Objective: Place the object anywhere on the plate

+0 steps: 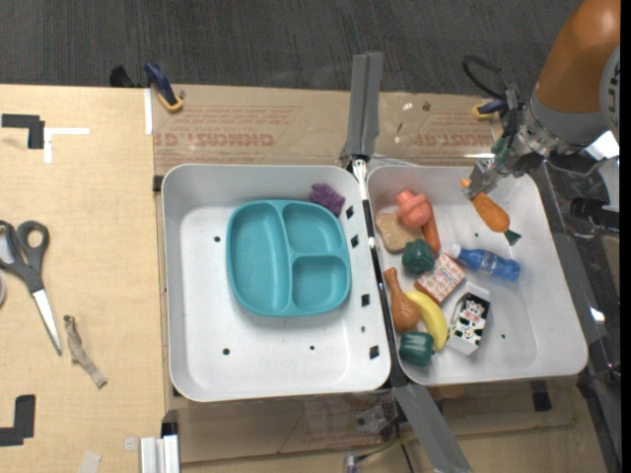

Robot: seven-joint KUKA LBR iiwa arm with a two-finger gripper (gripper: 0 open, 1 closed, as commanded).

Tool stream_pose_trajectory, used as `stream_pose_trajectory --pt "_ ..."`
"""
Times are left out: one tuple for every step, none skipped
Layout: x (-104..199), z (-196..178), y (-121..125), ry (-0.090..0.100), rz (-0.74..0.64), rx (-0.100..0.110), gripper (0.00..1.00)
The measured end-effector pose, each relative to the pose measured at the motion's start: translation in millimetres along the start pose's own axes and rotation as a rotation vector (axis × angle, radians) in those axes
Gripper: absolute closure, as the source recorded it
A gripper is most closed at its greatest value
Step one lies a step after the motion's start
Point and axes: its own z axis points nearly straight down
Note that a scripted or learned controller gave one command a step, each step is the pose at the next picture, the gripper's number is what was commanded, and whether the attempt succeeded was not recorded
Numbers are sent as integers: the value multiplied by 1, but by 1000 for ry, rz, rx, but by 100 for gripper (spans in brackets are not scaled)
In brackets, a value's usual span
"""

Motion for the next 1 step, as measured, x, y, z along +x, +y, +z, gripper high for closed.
stream_pose_trajectory --pt "81 4 39 2 -217 0 100"
